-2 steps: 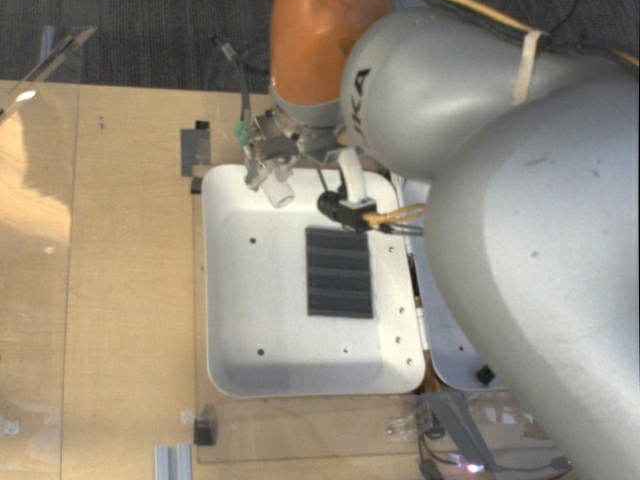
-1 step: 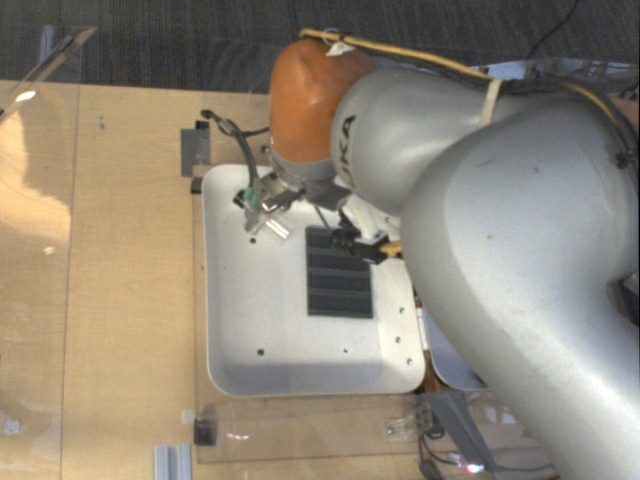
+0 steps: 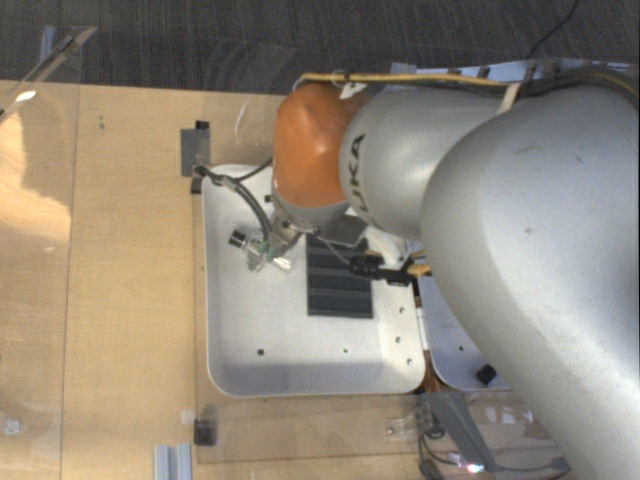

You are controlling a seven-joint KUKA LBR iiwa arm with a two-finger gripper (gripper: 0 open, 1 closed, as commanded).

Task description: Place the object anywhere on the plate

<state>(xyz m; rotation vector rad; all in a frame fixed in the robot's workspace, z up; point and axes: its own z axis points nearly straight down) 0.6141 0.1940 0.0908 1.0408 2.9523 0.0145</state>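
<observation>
The big grey arm with its orange band (image 3: pixel 310 148) reaches from the right over the left white bin (image 3: pixel 300 368). My gripper (image 3: pixel 266 252) hangs low over the bin's upper left part, with a black cable looping up to it. At its tip is a small pale, greenish-clear bit (image 3: pixel 274 260), and I cannot tell if this is a held object or part of the gripper. A dark ribbed rectangular slab (image 3: pixel 338 286) lies on the bin floor just right of the gripper, partly under the wrist.
The arm hides most of the right bin (image 3: pixel 452 360); a small black object (image 3: pixel 485 375) lies on its visible floor. Black clamps (image 3: pixel 197 148) (image 3: pixel 204 430) sit at the left bin's corners. Wooden bench top (image 3: pixel 110 268) extends to the left.
</observation>
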